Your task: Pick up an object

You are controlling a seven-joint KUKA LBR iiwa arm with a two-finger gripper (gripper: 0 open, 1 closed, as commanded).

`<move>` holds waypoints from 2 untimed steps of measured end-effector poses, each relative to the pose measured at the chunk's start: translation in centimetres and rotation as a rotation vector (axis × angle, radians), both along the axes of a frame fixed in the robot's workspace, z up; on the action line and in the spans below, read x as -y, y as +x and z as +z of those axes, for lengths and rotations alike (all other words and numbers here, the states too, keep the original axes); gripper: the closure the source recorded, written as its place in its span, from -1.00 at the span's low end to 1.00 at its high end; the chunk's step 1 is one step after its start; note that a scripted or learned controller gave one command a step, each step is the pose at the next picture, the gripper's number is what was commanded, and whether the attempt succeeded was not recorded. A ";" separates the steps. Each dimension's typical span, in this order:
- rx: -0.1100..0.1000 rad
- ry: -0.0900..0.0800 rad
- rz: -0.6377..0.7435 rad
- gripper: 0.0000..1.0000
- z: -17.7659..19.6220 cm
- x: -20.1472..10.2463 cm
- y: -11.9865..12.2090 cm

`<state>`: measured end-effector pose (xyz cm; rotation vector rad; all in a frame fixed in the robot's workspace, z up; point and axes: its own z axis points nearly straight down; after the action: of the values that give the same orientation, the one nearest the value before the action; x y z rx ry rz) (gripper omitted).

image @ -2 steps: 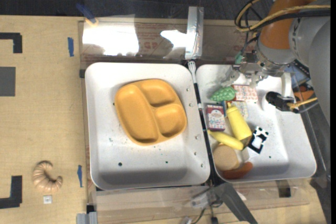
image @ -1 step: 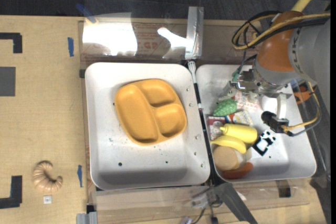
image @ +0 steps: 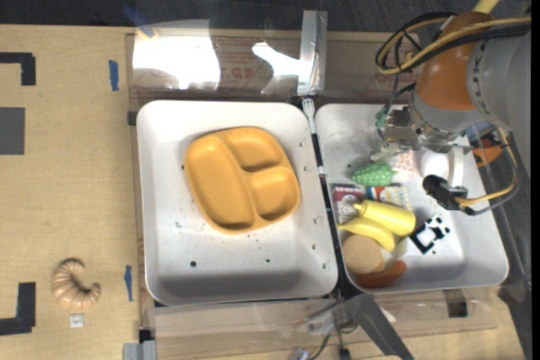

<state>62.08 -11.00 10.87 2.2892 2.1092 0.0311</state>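
A green knobbly toy (image: 372, 175) is lying in the right bin (image: 485, 261), near its middle. Just below it a yellow banana (image: 381, 219) is resting on its side, touching a tan round piece (image: 363, 253) and a red one (image: 390, 271).

**Materials and finishes on the bench I am working**

I see two white bins, left (image: 160, 249) and right (image: 485, 253), of smooth plastic with a soft sheen. In the left bin, an orange divided plate (image: 242, 178) looks like matt plastic. The yellow banana (image: 381, 219) in the right bin appears smooth and slightly glossy, likely plastic. The bench top (image: 63, 190) reads as matt, pale wood or cardboard. A clear glossy plastic sheet (image: 215, 55) glares behind the bins. The arm (image: 472, 76) shows smooth grey and orange casing.
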 end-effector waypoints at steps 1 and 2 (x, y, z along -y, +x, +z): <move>-0.003 0.000 0.000 -1.00 -0.1 0.0 -0.1; -0.033 0.004 0.166 -1.00 3.5 2.5 -1.3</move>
<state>60.83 -13.47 14.34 2.1252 2.3117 0.0008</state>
